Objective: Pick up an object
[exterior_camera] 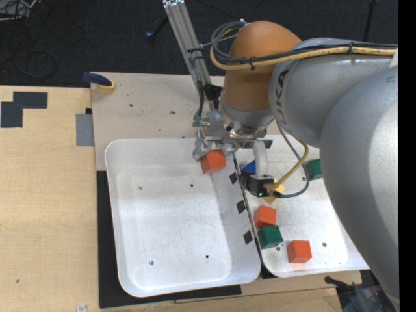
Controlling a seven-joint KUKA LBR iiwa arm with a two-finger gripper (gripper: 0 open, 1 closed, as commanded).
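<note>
A: Status, L to R, ref = centre divider (242, 207) between the bins.

B: Left bin (130, 239): sits left of divider, white floor w/ a few dark specks. Gripper (211, 153): above the divider's far end, just on its left side, over the left bin's far right corner. Fingers closed down on an orange cube (212, 162); cube sits between the fingertips, tilted, seen against the bin's corner. Can't tell if it's clear of the floor.

A: Right of divider?

B: Right bin (325, 255). Blue block (248, 168) just right of divider, near far end, partly hidden by gripper hardware. Second orange cube (264, 216) close to divider, mid-length; dark green cube (270, 236) touching its near side. Third orange cube (299, 251) further right, near the front rim. Another green block (314, 169) well right of divider, partly behind the arm (351, 109).

A: Arm?

B: Grey body, orange band above wrist, covers the right bin's far right.
</note>
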